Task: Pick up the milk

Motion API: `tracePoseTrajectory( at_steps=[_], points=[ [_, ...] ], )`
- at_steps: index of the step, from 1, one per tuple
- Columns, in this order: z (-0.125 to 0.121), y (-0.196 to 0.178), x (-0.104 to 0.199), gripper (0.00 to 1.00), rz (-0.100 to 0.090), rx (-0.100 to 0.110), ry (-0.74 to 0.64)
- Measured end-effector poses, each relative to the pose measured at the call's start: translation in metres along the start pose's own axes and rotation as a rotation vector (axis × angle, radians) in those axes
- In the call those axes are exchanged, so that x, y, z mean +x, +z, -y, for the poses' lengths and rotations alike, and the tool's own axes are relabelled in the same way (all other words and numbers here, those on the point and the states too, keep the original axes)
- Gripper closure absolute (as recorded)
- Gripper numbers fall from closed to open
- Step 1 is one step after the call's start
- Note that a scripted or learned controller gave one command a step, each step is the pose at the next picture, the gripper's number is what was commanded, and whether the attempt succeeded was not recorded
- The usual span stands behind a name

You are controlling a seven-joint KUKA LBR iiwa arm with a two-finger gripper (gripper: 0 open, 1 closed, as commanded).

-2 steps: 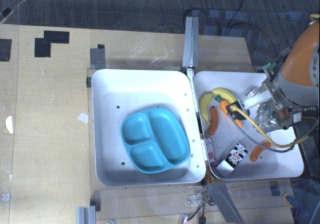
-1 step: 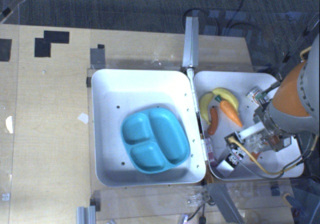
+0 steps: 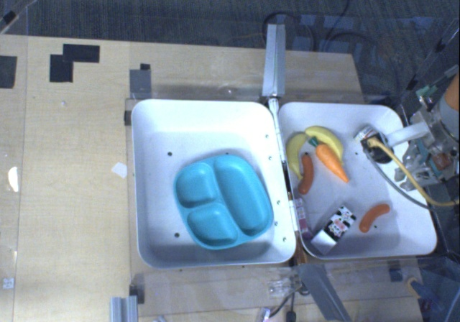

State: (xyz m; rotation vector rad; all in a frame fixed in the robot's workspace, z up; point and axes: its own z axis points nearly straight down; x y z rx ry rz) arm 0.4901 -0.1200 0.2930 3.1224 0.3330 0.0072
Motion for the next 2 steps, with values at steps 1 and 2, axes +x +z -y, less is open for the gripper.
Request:
tracePoseTrajectory(
  at_steps=[1, 2],
  points=[
    [0.041, -0.143, 0.007, 1.0, -0.002, -0.001, -0.094],
    [0.043, -0.081, 0.009, 1.0, 0.002, 0.001, -0.43]
  ],
)
